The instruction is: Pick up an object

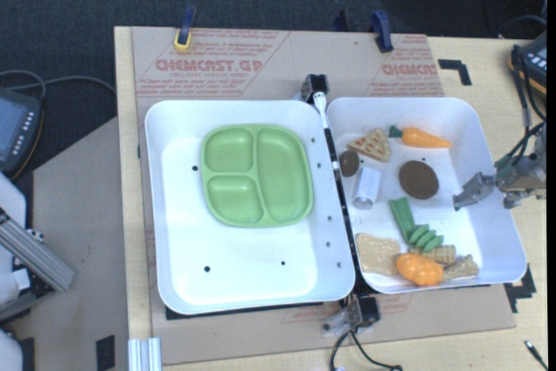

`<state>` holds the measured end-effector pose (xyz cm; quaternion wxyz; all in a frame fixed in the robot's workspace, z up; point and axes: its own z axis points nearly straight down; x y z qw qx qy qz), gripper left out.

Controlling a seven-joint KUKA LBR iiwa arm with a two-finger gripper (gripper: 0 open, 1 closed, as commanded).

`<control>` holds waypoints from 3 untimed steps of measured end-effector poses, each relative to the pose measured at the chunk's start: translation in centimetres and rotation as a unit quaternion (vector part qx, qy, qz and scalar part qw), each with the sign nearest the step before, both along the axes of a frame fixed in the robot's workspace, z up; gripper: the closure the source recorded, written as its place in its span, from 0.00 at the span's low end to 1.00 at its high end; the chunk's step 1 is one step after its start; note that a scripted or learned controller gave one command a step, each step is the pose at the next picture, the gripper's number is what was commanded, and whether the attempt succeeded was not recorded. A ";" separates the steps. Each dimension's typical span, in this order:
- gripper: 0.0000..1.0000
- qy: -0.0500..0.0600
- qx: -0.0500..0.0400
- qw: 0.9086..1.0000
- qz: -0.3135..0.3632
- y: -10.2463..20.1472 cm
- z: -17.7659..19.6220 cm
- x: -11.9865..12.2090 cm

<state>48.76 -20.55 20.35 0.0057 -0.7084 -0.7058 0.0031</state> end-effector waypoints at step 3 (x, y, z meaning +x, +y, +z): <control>0.00 -0.003 0.000 1.000 0.002 -0.1 -8.4 -0.8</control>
